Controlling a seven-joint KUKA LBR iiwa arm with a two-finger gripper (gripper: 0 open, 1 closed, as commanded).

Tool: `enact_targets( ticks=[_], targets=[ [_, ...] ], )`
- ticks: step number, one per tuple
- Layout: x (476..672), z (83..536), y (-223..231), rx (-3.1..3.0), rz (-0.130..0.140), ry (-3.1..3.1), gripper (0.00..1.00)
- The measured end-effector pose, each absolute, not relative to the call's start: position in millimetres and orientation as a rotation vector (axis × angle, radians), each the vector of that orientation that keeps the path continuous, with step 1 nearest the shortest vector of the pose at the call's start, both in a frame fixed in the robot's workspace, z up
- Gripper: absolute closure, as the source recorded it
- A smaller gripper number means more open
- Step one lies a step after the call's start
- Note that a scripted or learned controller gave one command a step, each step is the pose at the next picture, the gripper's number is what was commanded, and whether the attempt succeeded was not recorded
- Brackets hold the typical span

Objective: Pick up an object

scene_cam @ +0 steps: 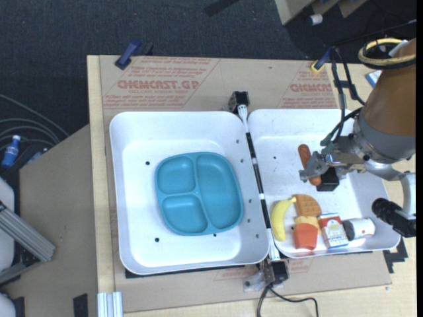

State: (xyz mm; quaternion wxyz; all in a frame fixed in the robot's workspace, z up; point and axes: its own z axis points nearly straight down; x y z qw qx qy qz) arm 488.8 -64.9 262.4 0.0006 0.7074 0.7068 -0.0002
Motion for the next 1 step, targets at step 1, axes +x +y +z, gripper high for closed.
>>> enact_targets(
  ticks=[1],
  targets=[
    [479.0,266.2,-57.4,2.223,-0.002,2.224,1.00]
  ],
)
